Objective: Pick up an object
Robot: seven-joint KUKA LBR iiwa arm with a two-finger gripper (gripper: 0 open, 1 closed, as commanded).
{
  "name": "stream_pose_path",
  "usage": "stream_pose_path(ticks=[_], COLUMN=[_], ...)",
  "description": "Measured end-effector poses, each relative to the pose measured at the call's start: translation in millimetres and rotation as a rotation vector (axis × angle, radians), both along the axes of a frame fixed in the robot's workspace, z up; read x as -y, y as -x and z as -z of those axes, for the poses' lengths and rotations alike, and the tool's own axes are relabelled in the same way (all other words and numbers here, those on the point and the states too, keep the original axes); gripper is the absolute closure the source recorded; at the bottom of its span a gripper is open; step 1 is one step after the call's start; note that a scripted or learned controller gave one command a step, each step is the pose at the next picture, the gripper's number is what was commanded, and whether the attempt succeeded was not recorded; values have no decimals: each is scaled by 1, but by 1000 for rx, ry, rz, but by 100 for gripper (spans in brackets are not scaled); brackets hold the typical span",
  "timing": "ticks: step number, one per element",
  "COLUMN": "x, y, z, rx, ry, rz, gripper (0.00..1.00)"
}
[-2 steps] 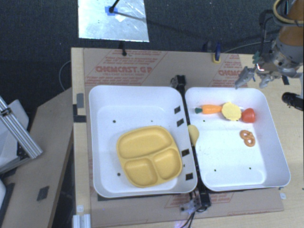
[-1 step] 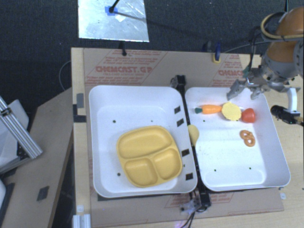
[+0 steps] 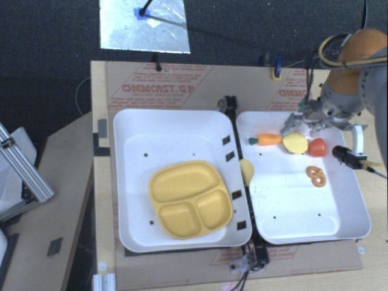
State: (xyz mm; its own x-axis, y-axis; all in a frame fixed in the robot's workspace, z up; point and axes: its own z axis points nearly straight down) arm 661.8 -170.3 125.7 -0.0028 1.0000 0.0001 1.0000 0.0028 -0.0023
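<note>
A: Dark carpet-like flooring is surrounding the counter [image 3: 182, 86], w/ a shiny foil sheet [image 3: 144, 18] lying at the back. Two white bins are sitting side by side on it. What's sitting in them?

B: Left bin [image 3: 139, 123] is holding a yellow divided tray [image 3: 191, 199], three compartments, nothing in them. Right bin [image 3: 303, 223] is carrying the small stuff: an orange carrot toy [image 3: 268, 139], a yellow lemon-ish piece [image 3: 295, 143] touching a red tomato-like piece [image 3: 317, 147], and a pretzel [image 3: 315, 175] lying a bit nearer the camera. Another pale yellow item [image 3: 247, 171] is wedging against the divider between the bins; can't tell what it is.

A: And the arm?

B: It's reaching in from the right, w/ the end effector [image 3: 306, 121] hanging over the far edge of the right bin, just behind the lemon piece and tomato piece. Metal fingers [image 3: 290, 123] are looking splayed toward the carrot side, but too blurry, so I can't tell if they're spread or pressed together.

A: Anything being pinched?

B: Nothing showing between them. All the toys are lying flat on the bin floor.

A: So progress?

B: Early, imo. Approach is looking roughly lined up w/ the cluster, prob the lemon piece or carrot. Descent, closing and lift are all remaining. Crowding is the risk: lemon and tomato pieces are touching, so one finger may be landing on the neighbour.
</note>
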Motion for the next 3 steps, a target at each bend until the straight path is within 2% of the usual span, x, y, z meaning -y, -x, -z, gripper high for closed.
stream_pose_path(ticks=[1,2,3], x=[2,1,-7], y=[-4,-4,1], z=[18,10,-42], rx=[16,15,8], ry=[5,4,1], rz=[-1,-3,-3], gripper=[0,100,100])
